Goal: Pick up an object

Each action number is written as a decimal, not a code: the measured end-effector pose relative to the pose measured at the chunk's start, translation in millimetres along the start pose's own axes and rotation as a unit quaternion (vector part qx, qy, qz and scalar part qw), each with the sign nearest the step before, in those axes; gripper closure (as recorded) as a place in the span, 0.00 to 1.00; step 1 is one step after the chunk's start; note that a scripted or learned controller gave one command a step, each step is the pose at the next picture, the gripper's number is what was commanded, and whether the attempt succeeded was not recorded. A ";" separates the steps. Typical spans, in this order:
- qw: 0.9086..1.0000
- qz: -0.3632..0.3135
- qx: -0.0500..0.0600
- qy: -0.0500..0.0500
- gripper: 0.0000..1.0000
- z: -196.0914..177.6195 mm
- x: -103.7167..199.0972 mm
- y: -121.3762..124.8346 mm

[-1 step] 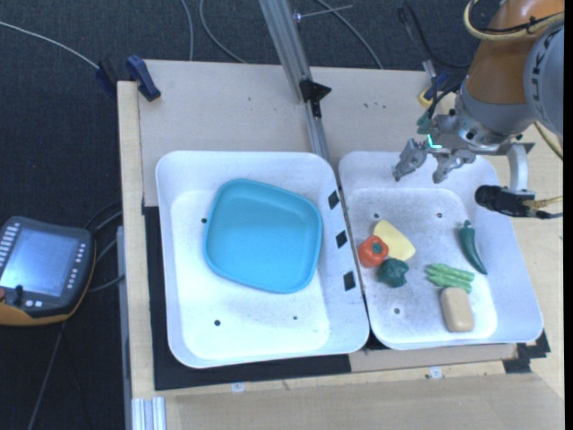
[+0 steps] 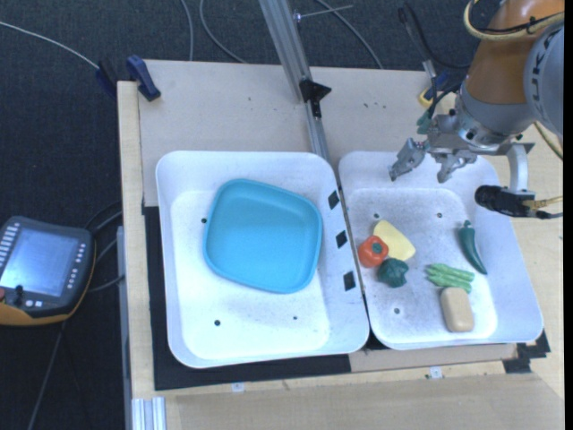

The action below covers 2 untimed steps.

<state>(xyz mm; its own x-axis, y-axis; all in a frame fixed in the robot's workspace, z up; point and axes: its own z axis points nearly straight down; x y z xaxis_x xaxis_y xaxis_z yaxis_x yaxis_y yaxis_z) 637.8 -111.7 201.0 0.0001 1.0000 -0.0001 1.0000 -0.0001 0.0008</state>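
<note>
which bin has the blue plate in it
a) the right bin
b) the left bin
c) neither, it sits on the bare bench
b) the blue plate lies flat in the left bin, while the right bin holds the small toy foods.

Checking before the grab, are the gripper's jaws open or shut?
Open: the gripper has its jaws spread apart with nothing between them, above the right bin's far edge.
</note>
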 end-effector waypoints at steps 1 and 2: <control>1.000 0.000 0.002 0.000 0.00 58.1 6.0 -7.0; 1.000 0.000 0.002 0.000 0.00 107.9 6.4 -8.2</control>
<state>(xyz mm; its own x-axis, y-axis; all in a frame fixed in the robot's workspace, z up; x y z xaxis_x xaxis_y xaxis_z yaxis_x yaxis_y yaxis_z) 629.7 -105.2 93.2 -0.0002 1.0000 0.0006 1.0000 0.0003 -0.0042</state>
